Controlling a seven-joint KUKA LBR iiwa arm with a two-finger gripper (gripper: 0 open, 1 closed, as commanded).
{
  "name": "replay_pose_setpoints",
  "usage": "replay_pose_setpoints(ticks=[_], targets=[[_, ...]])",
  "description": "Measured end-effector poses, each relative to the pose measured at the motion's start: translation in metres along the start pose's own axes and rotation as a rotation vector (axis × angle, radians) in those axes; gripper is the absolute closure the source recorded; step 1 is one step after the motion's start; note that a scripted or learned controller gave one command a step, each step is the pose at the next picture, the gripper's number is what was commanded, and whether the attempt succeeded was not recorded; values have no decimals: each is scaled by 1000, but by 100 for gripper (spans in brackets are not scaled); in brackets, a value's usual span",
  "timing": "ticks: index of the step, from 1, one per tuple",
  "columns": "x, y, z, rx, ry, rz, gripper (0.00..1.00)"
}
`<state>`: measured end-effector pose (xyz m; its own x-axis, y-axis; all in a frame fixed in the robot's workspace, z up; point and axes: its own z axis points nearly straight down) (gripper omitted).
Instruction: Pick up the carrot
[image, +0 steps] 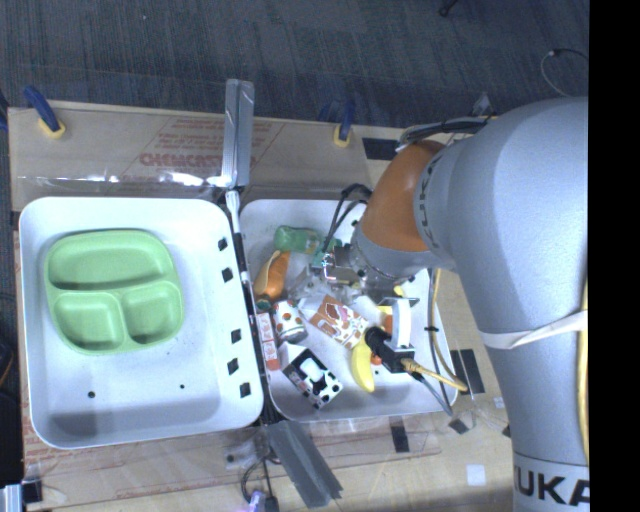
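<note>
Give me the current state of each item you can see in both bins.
Carrot: lying in right bin, against left wall, not gripped.
Green tray: flat in left bin, upright.
Banana: lying loose beside the arm.
Green bottle: on its side.
Hand: low over the clutter.

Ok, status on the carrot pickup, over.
End effector low in right bin. Carrot at bin's left wall, not held. Green bottle and snack packet nearby.

Left bin (40, 400): green divided tray (112, 290), upper left. Right bin (300, 408): carrot (272, 275) by the left wall, banana (362, 367) lower centre, black-and-white cube (316, 378), snack packet (340, 322). Pincer (345, 283) above the clutter, centre frame.
</note>
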<state>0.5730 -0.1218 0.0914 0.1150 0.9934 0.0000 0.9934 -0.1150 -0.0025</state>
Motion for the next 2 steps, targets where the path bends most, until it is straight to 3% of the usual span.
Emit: replay_pose_setpoints(ticks=[1, 2], targets=[[47, 23, -101, 0, 1, 83, 0], [36, 37, 0, 1, 0, -148, 0]])
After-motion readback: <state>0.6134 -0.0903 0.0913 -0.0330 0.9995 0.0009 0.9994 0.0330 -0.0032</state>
